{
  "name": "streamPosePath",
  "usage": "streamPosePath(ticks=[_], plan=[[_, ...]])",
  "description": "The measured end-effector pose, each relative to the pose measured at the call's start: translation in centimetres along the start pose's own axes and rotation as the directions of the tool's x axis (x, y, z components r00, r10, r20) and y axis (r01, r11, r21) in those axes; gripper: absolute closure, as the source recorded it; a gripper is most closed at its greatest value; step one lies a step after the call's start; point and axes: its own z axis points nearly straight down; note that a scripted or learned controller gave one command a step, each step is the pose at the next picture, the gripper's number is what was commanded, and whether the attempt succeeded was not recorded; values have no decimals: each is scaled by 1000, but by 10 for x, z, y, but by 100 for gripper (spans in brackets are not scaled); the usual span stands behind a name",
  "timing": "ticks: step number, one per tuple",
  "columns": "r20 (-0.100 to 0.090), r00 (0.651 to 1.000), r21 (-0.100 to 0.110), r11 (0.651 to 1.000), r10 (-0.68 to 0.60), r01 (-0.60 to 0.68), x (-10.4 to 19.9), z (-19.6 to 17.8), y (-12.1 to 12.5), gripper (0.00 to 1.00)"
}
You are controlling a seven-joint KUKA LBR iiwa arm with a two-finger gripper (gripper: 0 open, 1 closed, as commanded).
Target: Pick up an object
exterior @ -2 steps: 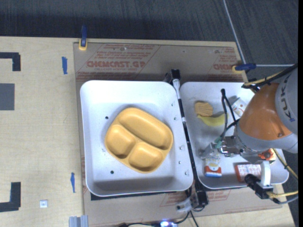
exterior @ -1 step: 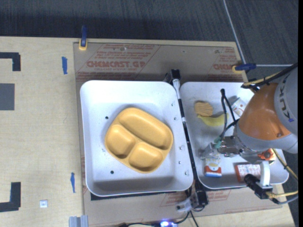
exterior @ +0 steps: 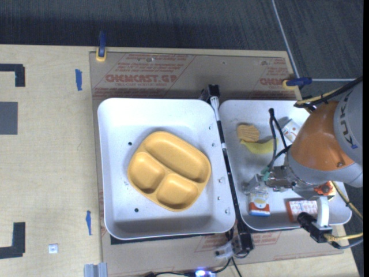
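Fingers (exterior: 260, 182): parted or clenched, I cannot tell (my own wrist crowds them). They hang low in the right bin (exterior: 245, 113), just above the small carton (exterior: 259, 204), presumably the chosen target. The banana (exterior: 258, 147) lies near, untouched.

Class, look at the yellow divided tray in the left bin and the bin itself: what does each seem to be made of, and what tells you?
Yellow divided tray: probably moulded plastic, with a smooth, slightly glossy finish; soft highlights run along its rounded ridges. Left bin: looks like thin white formed plastic or painted metal, semi-matte; its rounded corners and small holes fit either.
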Motion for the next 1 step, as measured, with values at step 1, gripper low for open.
streamPosePath(ticks=[1], plan=[[-2, 1000, 0, 1000, -2, 2, -2, 0, 0, 0]])
